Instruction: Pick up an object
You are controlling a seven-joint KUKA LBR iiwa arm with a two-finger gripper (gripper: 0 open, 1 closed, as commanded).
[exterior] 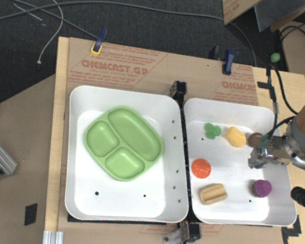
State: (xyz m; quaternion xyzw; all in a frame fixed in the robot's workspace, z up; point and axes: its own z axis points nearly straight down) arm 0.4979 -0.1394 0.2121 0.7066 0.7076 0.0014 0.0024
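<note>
Your gripper (259, 155) hangs over the right side of the right bin (224, 213), and from this slanted view you cannot tell how far it is open; nothing shows in its grasp. It sits over bare white floor, not over any object.

Just to its left and a little farther back lies the yellow piece (236, 137), the closest candidate. Nearer to you and slightly right sits the purple piece (262, 187), close to the bin's right wall. The green piece (212, 131) lies left of the yellow one, the orange ball (201, 168) sits mid-bin toward the left, and the tan roll (212, 193) lies near the front edge.

The left bin (77, 192) holds only a green tray (123, 142) with three compartments, well apart from the gripper.

Watch for these risks. If you descend straight down from here, you likely close on nothing, since the spot below looks bare. If you go for the yellow piece, its rounded shape may squirt out sideways and nudge the green piece. The purple piece sits near the wall, so a finger could strike the rim on the way down. The ball will probably roll if touched off-centre. The cable (273, 92) trailing by the arm could also snag on a wide swing.
</note>
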